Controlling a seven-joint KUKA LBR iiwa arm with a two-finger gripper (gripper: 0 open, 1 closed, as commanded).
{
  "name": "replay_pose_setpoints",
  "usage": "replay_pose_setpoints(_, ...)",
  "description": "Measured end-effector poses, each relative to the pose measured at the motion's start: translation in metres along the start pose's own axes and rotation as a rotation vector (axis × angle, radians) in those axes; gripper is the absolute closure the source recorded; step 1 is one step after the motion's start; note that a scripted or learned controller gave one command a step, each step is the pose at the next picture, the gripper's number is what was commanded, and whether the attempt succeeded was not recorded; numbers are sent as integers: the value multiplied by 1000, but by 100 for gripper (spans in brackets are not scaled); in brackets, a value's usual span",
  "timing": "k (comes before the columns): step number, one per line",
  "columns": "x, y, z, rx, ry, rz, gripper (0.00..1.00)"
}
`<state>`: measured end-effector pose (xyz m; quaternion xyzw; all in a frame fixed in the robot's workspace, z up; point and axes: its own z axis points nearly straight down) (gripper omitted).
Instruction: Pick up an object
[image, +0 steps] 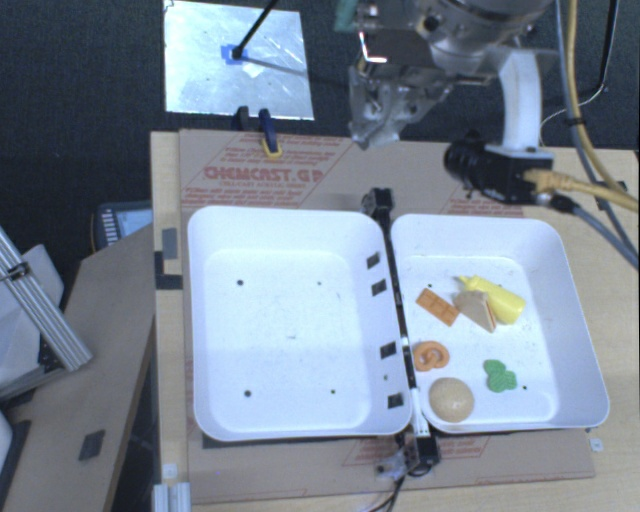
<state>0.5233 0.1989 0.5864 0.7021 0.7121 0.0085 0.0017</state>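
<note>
right bin (560, 255) | yellow piece (497, 297), orange waffle (437, 306), pretzel (431, 356), possibly bun (451, 398), green bit (499, 376)

A: Bright, even light from above; the white bins (290, 250) nearly wash out.
B: Yes, glare on the foil sheet (238, 60), soft shadows, and the gripper (375, 120) slightly blurred.

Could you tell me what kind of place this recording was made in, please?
Most likely a robotics lab bench set up for grasping trials. Two shallow white bins sit side by side on cardboard, the right one holding small toy-like items such as a yellow piece, and a robot gripper hangs above amid loose cables.
</note>
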Motion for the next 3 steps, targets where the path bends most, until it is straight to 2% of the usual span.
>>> replay_pose_setpoints(3, 1, 1, -34, -6, 4, -6, 100)
